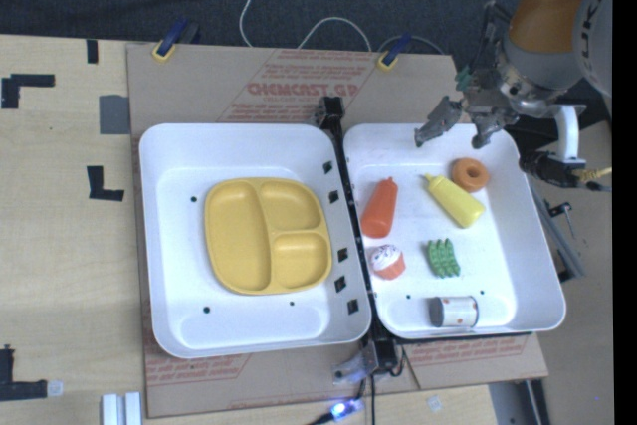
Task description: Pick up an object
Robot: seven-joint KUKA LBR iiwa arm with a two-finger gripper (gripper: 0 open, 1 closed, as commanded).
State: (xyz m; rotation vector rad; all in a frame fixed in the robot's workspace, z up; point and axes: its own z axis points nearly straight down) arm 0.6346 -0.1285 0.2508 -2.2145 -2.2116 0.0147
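The end effector (461, 129) hangs over the far edge of the right bin (542, 289) with its two fingers spread apart and nothing between them. Nearest to it, just below and slightly right, lies an orange ring-shaped toy (470, 174) like a doughnut, touching or nearly touching the top end of a yellow bottle-shaped toy (455, 200) that lies slantwise.

Either would serve as the thing to pick. The ring looks small, light and stiff, probably plastic or foam (which of the two I cannot tell); a grip across its outer rim seems surest, though the rounded edge may slip. The yellow bottle looks hollow and light too, best taken across its middle, squarely to its long axis.

Further out, toward the bin's left side, an orange-red bottle (379, 206) lies nearly upright in the view, with a small round red-and-white piece (386, 260) below it. A knobbly green toy (443, 257) sits near the centre, and a short can (454, 312) lies on its side near the front wall; being smooth and round it could roll away.

The left bin (164, 214) holds a yellow divided tray (267, 236), broad and flat, awkward for the fingers.
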